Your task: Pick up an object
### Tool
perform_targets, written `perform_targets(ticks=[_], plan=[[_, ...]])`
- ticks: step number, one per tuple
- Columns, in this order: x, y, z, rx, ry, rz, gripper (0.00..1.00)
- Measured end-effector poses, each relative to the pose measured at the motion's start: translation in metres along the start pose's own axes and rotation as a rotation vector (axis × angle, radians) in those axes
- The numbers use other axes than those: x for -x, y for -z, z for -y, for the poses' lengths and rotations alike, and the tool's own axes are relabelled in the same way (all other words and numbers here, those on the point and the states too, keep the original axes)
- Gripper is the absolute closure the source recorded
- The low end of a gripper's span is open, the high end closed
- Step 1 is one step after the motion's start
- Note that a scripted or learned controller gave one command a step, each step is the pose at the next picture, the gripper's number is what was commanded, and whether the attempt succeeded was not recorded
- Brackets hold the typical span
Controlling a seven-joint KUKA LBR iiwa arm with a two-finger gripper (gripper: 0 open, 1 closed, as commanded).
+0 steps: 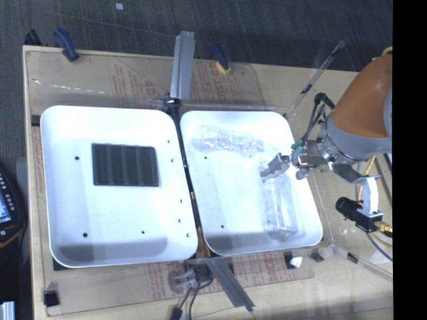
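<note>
A clear plastic bottle (pixel 227 141) lies crosswise near the far edge of the right bin (pixel 220 225). A second clear bottle (pixel 279 207) lies lengthwise along that bin's right wall. My gripper (pixel 271 169) hangs over the right side of the right bin, just above the top end of the second bottle and to the right of the first. Whether it touches either bottle I cannot tell. A dark grey ribbed rectangular block (pixel 125 165) lies flat in the left bin (pixel 67 232).
The grey arm with its orange band (pixel 363 102) comes in from the right over the bench edge. Cables and a black fitting (pixel 357 212) sit right of the right bin. Blue clamps (pixel 65 45) hold the bench's far edge. A grey bar (pixel 182 65) stands between the bins at the back.
</note>
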State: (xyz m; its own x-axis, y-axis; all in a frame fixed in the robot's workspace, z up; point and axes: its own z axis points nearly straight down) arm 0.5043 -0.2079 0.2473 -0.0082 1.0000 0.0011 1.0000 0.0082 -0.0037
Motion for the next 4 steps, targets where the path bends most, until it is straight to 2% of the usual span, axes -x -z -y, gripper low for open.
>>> perform_targets(ticks=[1,2,3,4], plan=[[0.003,0.055,0.027,0.005,-0.054,0.002,0.00],[0.003,0.065,0.026,0.004,-0.047,0.002,1.00],[0.003,0.065,0.026,0.004,-0.047,0.002,0.00],[-0.009,0.064,0.027,0.001,0.084,0.000,0.00]])
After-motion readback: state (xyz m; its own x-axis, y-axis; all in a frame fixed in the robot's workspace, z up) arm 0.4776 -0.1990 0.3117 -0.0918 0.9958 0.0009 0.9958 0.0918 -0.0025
